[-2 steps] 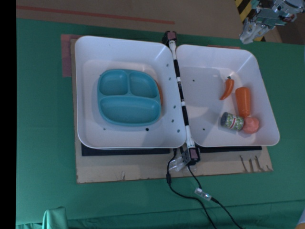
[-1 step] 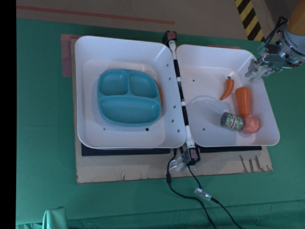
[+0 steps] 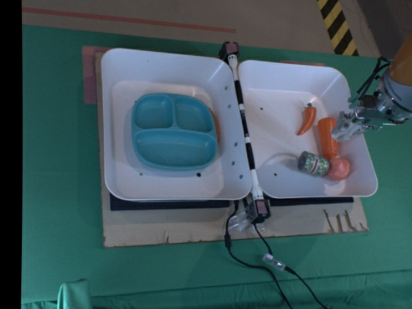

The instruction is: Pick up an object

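Silver metal marks the gripper (image 3: 346, 126), which hangs over the right edge of the right bin (image 3: 277, 82). From here I cannot tell how it is set, and nothing shows in its grasp. Its tip is just above the upper end of an orange block (image 3: 328, 140), a stubby upright-lying piece near the bin's right wall; whether they touch, I cannot say. The grey arm (image 3: 394, 95) with its orange band reaches in from the right.

Just left of the block lies a small orange chili pepper (image 3: 307, 119), tilted, with a dark stem at its top. Below the block sit a small can (image 3: 313, 164) with a green patterned label, lying on its side, and a pink rounded thing (image 3: 340, 168) touching it on the right.

The left bin (image 3: 122, 69) holds a teal divided plate (image 3: 174, 131) with three compartments, set near the middle. A black-and-white rod (image 3: 243, 121) runs along the seam between the two bins. Both bins rest on brown cardboard (image 3: 180, 234) over a green cloth (image 3: 58, 172), and black cables (image 3: 257, 256) trail off toward the bottom.
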Robot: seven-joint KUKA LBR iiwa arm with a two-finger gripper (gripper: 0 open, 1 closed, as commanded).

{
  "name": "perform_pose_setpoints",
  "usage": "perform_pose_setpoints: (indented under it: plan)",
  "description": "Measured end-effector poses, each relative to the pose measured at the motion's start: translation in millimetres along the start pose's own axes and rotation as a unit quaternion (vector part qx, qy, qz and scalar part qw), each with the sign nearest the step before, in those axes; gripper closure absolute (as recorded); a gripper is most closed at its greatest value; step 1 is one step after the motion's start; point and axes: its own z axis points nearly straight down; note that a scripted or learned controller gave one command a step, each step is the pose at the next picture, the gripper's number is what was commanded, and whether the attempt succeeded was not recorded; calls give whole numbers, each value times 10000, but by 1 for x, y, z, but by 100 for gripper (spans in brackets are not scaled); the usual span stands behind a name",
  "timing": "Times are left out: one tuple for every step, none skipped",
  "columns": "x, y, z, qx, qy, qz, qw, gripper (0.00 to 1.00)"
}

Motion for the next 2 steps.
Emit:
perform_pose_setpoints:
  plan:
    - [0, 26, -50, -10, -1, -5, 10000, 100]
    - [0, 100, -82, -13, -5, -5, 10000, 100]
